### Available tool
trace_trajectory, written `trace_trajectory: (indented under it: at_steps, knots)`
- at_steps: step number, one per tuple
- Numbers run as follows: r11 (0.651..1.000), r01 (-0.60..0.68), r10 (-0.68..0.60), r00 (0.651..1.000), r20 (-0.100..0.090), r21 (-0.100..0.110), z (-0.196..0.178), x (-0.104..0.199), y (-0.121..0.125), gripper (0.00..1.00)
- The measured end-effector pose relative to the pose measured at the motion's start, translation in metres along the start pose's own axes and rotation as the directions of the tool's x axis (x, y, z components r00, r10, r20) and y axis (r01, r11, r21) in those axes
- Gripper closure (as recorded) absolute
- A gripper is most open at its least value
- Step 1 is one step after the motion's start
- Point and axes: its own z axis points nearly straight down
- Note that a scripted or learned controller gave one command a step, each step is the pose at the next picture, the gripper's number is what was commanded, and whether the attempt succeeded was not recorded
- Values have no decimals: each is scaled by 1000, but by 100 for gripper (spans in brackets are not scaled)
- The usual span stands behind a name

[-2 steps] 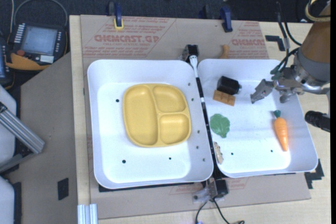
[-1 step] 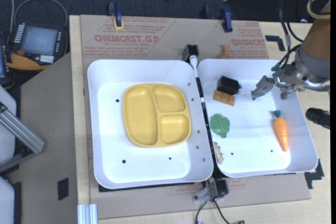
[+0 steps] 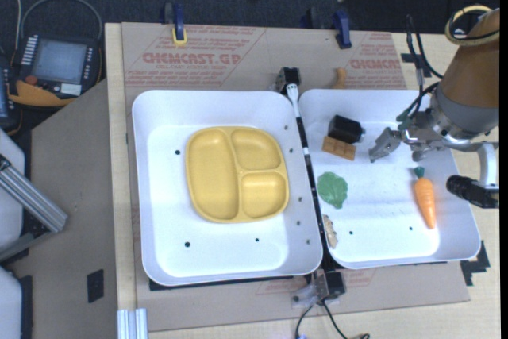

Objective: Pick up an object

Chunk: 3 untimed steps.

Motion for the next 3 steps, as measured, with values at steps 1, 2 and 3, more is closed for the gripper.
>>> trace_trajectory:
  at_steps: [1, 2, 3]
  knots:
    - [1000, 0, 0, 1000, 0, 0, 46, 3, -8, 0]
    - [1000, 0, 0, 1000, 0, 0, 78, 4, -8, 0]
    - [1000, 0, 0, 1000, 2, -6, 65, 3, -7, 100]
